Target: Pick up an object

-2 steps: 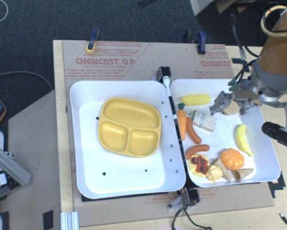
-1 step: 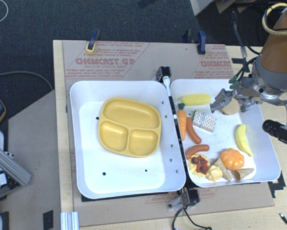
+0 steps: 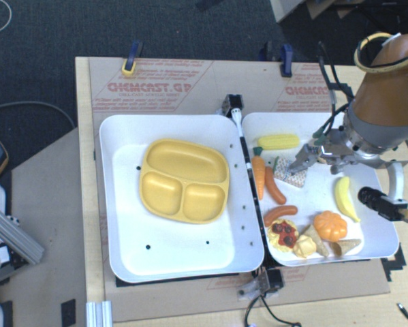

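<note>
Looking down at a slant, we see two shallow white bins side by side on a brown board. Our left bin carries a yellow divided plate with three compartments, lying flat near the middle and toward the far side.

Our right bin holds the toy food. A yellow corn cob lies at the far side near the dividing wall. Just below it an orange carrot runs along that wall, with a red sausage touching its right side. A second red sausage lies nearer to us, and just in front of it sits a small pizza slice with dark red topping. An orange fruit rests at the near right, with pale wedge-shaped pieces crowded around it; we cannot tell exactly what these are. A yellow banana lies apart toward the right wall.

Our arm reaches in from the right, its orange band above the wrist. The gripper points down and left over a small speckled grey-and-white piece, which lies between the corn cob and the sausage. We cannot tell whether its jaws are spread or closed, nor whether they touch that piece.
</note>
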